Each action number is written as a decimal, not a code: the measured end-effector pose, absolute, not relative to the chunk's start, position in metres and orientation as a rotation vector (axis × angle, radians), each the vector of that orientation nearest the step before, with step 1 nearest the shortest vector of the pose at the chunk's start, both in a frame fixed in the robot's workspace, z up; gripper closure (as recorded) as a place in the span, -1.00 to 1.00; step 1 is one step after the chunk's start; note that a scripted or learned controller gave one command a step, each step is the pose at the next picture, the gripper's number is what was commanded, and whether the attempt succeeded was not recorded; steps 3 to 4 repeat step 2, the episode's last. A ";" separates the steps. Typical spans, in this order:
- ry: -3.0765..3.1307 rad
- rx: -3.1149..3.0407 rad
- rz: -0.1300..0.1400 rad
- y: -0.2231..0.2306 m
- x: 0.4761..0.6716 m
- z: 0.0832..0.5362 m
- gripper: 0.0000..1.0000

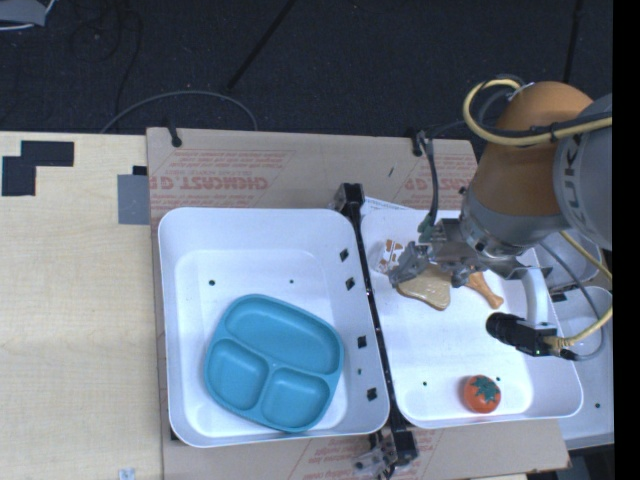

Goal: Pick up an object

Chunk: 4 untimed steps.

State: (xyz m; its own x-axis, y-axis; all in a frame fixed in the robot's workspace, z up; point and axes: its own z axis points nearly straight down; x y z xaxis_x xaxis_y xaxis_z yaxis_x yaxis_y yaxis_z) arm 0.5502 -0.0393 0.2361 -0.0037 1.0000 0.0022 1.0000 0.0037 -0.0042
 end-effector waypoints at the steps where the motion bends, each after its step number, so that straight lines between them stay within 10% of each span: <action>1: -2.223 -2.213 0.002 0.016 0.541 0.235 1.00; 4: -2.223 -2.213 0.004 0.075 0.549 0.223 1.00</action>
